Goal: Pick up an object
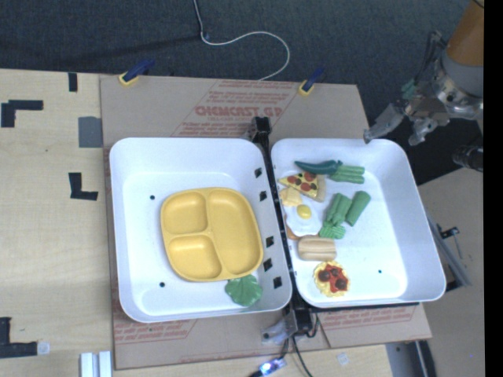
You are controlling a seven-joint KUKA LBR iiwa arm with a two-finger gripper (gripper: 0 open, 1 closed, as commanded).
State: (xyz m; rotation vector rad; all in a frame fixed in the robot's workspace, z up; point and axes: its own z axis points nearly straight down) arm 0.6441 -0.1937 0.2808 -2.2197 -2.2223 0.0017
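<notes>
My gripper [399, 129] hangs above the right bin's far right corner, outside the rim, open with nothing between its fingers. The right bin [409, 234] holds toy food along its left half: a dark green pepper [317, 166], green beans [350, 174], a pizza slice [303, 185], a fried egg [305, 215], green cucumber pieces [346, 210], a hot dog bun [317, 248] and a small red-topped tart [332, 279]. All of them lie left of and nearer than the gripper.
The left bin [134, 179] holds a yellow divided plate [211, 232] and a green lettuce leaf [244, 290] at its near right corner. A white cable [236, 38] loops over the dark floor behind the bench.
</notes>
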